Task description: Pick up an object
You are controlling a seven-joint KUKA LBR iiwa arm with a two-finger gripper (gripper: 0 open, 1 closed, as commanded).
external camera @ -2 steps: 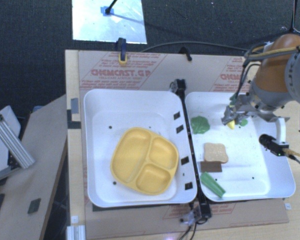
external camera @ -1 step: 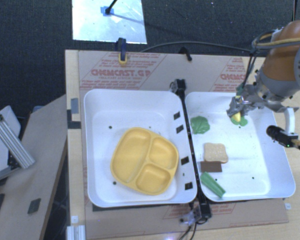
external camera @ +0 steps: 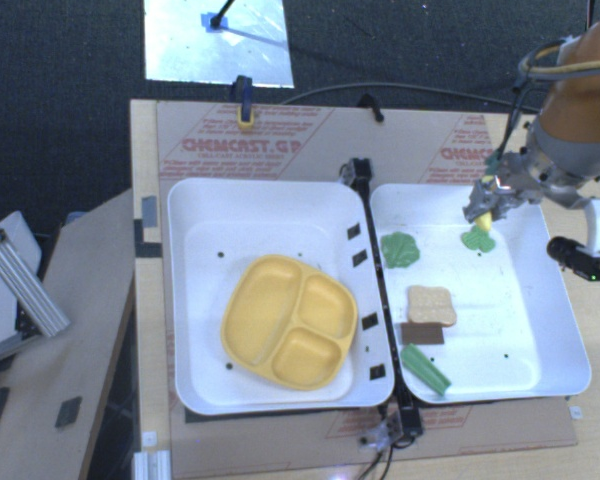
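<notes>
Two shallow white bins sit side by side on a bench, the left bin [external camera: 195, 268] holding a yellow divided tray [external camera: 290, 320] with three compartments, tilted slightly and lying toward the bin's lower middle. Reaching in from the right, the grey arm with its orange band [external camera: 580, 88] hangs over the far corner of the right bin [external camera: 540, 318], its gripper [external camera: 483, 208] low above the bin floor. A small yellow piece [external camera: 483, 222] shows at the gripper's tip, just above a light green item [external camera: 477, 239] lying on the bin floor; whether the fingers are closed on the yellow piece, or how wide they stand, cannot be told from this angle. Elsewhere in the right bin, a darker green leafy piece [external camera: 400, 249] rests near the divider between the bins, well apart from the gripper. Nearer the front, a tan biscuit-like square [external camera: 431, 305] overlaps a brown rectangular piece [external camera: 422, 333], and a green stick-shaped item [external camera: 425, 370] lies just beside them at the bin's front left corner. Behind the bins, a board printed with red lettering [external camera: 242, 146] covers the bench, with a blue-and-yellow clamp [external camera: 244, 101] at its far edge.
</notes>
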